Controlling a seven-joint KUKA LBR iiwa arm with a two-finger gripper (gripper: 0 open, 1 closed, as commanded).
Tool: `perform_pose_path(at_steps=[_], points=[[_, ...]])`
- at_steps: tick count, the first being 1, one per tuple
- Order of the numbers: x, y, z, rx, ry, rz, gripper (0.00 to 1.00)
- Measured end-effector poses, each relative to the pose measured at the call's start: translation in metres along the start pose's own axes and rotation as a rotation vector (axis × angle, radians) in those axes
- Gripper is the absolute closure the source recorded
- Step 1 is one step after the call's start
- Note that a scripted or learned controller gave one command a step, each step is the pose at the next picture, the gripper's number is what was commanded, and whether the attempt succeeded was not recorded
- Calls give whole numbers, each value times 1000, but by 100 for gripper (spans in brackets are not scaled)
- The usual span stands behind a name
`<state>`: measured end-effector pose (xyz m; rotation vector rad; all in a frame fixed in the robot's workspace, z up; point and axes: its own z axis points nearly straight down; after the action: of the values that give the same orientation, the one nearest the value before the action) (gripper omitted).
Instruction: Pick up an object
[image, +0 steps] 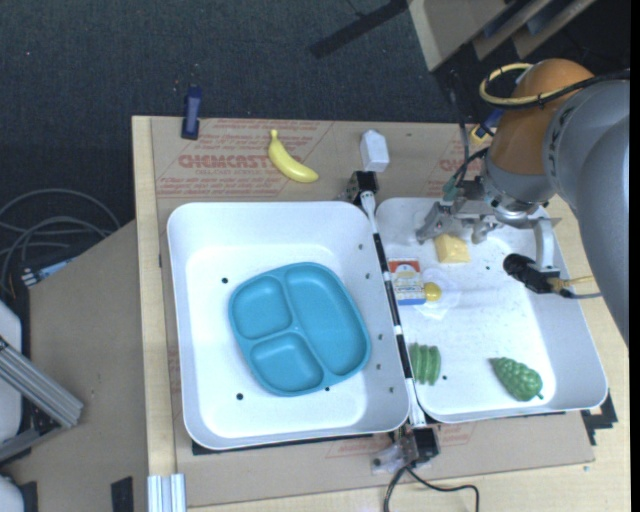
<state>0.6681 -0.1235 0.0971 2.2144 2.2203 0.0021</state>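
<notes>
Overhead: left bin (200, 330) holds a blue divided plate (296, 327); a banana (290, 160) lies on the bench behind it. Right bin (570, 340) has a small carton (406, 283), green pepper (426, 363), green bumpy fruit (518, 378) & a pale yellow block (452, 249). Gripper (461, 222) sits just above the block, fingers spread either side, nothing grasped. Advice: centre over block, descend straight, then close & lift slowly.

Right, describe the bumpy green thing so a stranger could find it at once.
Start at the right bin, the one the arm reaches into. Go to its near right corner: the green bunch lies there alone. It is knobbly, unlike the smooth ribbed green piece by the bin's left wall.
</notes>
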Motion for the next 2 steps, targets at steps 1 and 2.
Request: perform_pose_path(at_steps=[1, 2], points=[[0, 1, -11, -4, -1, -1, 100], [0, 1, -10, -3, -1, -1, 0]])
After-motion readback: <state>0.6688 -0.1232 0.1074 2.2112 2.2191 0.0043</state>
